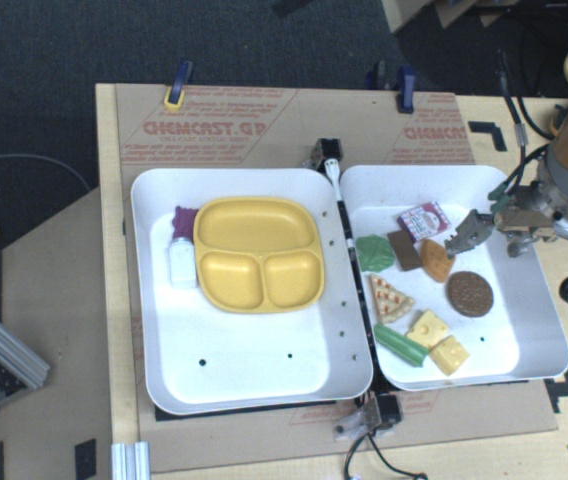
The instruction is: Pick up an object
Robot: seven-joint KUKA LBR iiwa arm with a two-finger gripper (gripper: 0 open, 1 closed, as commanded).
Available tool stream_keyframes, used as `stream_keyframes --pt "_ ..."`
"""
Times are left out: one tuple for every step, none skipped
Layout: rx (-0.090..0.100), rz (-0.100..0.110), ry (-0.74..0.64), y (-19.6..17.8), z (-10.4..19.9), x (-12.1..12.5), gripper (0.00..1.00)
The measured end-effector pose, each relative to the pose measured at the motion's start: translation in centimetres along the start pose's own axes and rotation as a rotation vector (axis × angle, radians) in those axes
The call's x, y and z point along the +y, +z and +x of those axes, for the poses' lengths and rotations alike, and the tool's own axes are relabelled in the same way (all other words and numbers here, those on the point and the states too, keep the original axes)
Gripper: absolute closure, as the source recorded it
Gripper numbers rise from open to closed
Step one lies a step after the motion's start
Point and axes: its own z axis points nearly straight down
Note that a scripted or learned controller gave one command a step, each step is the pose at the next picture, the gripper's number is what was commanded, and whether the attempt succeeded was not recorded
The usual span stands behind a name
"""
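Observation:
The right bin holds several toy foods. Among them are a green leaf, a brown bar, a pink and white packet, an orange bread piece and a round brown cookie. Nearer the front lie a pizza slice, two yellow cheese blocks and a green bean. My gripper reaches in from the right, low over the bin. Its tip is just right of the orange bread piece and above the cookie.
The left bin holds a yellow divided plate and a white bottle with a purple cap beside it. A black divider runs between the bins. Cables hang at the right.

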Motion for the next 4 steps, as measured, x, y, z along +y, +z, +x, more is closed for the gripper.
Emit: stream_keyframes --pt "-0.002 -0.011 -0.002 -0.6 0.0 0.2 0.00" --pt "0.000 -0.006 -0.002 3.9 -0.1 0.8 0.00" --pt "0.000 -0.003 -0.001 10.0 -0.8 0.6 0.00" --pt "0.000 -0.005 -0.002 14.4 -1.2 0.8 0.00"
